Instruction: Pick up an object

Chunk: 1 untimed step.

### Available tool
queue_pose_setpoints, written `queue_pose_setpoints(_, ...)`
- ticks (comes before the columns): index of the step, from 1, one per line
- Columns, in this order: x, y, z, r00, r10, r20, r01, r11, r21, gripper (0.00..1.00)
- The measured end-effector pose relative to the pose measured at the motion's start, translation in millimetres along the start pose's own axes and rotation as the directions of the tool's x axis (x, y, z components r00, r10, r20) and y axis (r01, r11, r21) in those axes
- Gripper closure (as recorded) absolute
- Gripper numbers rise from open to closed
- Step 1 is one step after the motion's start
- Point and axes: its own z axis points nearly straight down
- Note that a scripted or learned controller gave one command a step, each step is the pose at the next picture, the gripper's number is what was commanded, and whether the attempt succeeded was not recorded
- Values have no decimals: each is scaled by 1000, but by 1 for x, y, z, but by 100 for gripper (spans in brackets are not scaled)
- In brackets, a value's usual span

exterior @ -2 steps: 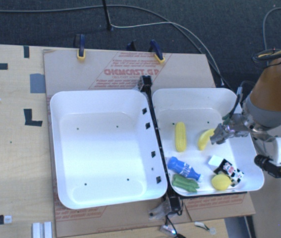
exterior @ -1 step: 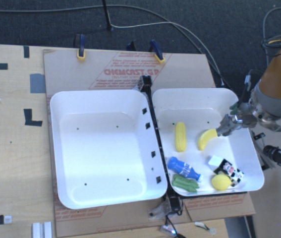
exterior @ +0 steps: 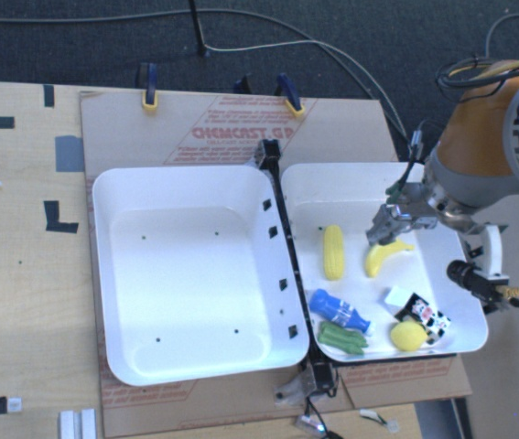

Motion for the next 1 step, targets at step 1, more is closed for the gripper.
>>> queue_pose_setpoints(1,54,9,-10,1000,-1,0,1,1000,-1,100)
